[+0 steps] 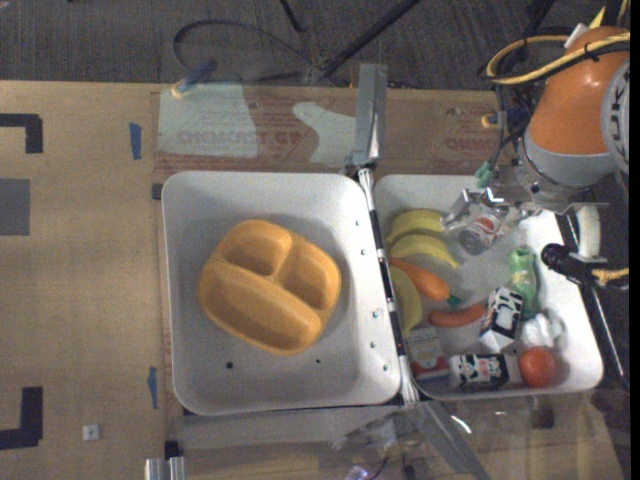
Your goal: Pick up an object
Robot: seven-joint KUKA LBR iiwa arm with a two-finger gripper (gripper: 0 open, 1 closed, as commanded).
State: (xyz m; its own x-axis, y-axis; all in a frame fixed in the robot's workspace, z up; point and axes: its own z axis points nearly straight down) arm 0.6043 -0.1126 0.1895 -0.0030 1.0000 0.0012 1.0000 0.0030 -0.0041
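tool [488, 211] hovered low at right bin's [585, 373] far end, can't tell its opening | small can [481, 230] right under it | bananas [420, 236] just beside | I'd drop straight, centred on the can

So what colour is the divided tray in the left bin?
Yellow-orange; the tray shows plainly in the camera view.
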